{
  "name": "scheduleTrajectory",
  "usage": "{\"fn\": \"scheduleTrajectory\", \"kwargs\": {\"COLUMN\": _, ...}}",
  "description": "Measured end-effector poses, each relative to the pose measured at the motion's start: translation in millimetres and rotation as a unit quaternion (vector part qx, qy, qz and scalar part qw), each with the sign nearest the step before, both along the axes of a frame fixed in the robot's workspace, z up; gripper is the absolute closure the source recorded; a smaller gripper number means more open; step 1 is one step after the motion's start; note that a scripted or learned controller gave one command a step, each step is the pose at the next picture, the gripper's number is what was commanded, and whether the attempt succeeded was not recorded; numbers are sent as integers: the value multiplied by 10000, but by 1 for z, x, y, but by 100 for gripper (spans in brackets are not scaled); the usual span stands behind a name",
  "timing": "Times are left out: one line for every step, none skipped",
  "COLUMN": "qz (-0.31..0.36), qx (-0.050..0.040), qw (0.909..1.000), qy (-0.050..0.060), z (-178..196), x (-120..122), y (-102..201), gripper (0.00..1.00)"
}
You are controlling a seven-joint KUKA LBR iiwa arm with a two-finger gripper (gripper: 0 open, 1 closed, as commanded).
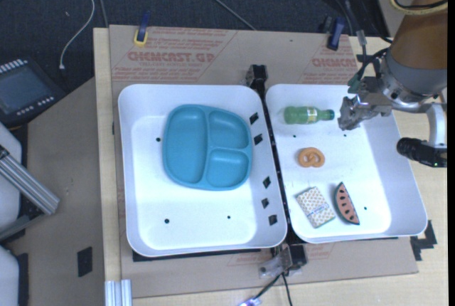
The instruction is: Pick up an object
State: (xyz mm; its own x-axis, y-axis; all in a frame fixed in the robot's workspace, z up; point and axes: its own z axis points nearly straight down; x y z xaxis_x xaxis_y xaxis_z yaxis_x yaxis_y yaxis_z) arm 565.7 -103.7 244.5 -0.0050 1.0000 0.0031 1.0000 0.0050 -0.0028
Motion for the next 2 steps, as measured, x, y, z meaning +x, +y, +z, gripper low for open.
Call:
{"fn": "scheduleTrajectory", "kwargs": {"qz": 7, "qx": 2, "qw": 10000, "qy": -4, "z": -1, "x": -4, "y": 60, "gripper": 100}}
{"fn": "scheduleTrajectory", "kwargs": {"qz": -3, "qx": -3, "qw": 10000, "qy": 3, "z": 1, "x": -25, "y": 105, "gripper": 100}}
